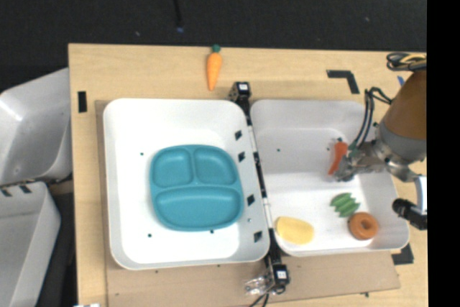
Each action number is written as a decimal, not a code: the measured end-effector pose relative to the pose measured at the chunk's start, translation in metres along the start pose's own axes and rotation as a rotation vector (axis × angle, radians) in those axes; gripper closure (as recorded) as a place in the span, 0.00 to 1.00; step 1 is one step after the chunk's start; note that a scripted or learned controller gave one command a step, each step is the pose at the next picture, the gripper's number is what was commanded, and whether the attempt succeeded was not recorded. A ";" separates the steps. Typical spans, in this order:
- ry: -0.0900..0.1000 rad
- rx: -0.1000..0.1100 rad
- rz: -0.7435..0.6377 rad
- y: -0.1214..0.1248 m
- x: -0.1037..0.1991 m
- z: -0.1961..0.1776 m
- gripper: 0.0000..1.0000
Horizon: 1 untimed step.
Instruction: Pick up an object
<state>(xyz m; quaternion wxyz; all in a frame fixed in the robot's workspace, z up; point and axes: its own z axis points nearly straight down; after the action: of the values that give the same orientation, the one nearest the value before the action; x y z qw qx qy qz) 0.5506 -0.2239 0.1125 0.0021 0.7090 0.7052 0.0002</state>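
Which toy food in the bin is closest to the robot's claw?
The thin orange-red piece, right beside the gripper. The green pod, brown donut and yellow lump all lie farther down that bin.

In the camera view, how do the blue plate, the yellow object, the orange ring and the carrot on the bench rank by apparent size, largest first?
1. Blue divided plate, by far.
2. Yellow object.
3. Carrot and orange ring: too alike to rank. The carrot is longer but thinner and lies farther from the camera.
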 end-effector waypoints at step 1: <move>0.000 -0.002 -0.004 0.002 -0.004 -0.044 1.00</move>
<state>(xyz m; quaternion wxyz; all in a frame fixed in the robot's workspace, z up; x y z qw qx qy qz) 0.5523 -0.2275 0.1561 0.0028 0.7076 0.7066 0.0009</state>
